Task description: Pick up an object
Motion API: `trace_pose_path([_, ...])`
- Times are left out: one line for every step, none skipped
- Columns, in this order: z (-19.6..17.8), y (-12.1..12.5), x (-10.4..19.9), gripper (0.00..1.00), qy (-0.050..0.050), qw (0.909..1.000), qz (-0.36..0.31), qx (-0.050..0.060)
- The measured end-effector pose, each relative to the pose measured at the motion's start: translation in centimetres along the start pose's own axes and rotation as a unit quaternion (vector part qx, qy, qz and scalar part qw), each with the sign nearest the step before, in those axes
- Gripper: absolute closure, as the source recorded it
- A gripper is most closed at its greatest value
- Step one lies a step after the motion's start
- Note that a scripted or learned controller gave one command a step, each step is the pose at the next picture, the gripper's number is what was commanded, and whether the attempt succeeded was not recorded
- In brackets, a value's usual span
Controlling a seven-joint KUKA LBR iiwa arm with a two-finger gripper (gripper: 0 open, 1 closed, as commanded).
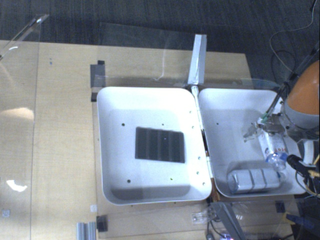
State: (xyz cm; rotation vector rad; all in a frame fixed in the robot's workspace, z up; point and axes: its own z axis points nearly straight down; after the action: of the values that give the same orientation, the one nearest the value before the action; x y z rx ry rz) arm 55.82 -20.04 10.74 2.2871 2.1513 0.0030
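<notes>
Two candidates in right bin (225,104): clear plastic bottle (274,149), grey ribbed block (254,180). Gripper (267,125) above bottle's top end, likely targeting it; grip state indeterminable.

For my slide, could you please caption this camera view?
Arm over right bin holding bottle and grey pack; left bin holds dark pad.

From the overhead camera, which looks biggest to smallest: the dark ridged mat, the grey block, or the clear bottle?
1. Dark ridged mat, left bin.
2. Grey block, right bin.
3. Clear bottle, right bin; partly see-through, so its outline is uncertain.
</notes>
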Motion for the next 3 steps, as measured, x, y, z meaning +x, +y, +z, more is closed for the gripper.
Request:
trace_pose_path([1.9,2.2,0.1,0.0,0.0,0.9994,-0.035,-0.003])
trace_pose_path([-1.1,0.2,2.7,0.0,0.0,0.9991,-0.043,-0.001])
trace_pose_path([1.9,0.8,-0.5,0.0,-0.001,0.9986,-0.053,-0.003])
